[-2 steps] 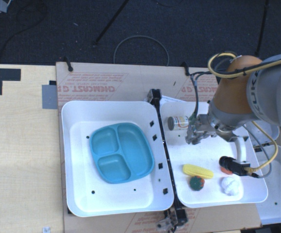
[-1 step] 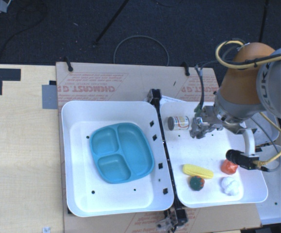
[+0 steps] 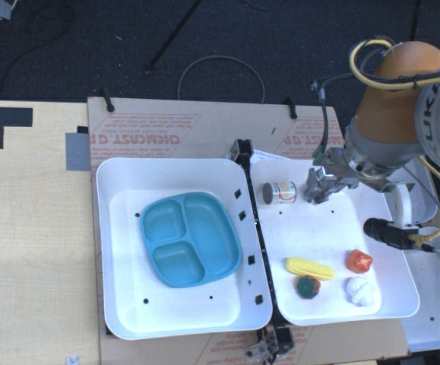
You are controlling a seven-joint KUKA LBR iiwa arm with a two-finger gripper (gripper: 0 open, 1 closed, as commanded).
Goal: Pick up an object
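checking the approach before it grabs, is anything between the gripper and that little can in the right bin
Nothing visible. The gripper hangs just right of the can, which lies on its side, with bare bin floor between them.

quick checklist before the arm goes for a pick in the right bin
1. Gripper over the right bin: ok, it hangs at the far side.
2. Target near the gripper: ok, the small can lies on its side just to its left in the view.
3. Finger opening: cannot tell.
4. Can free of neighbours: ok, the corn cob, green ball, red piece and white piece lie apart at the near side.
5. Blue tray out of the way: ok, in the left bin.
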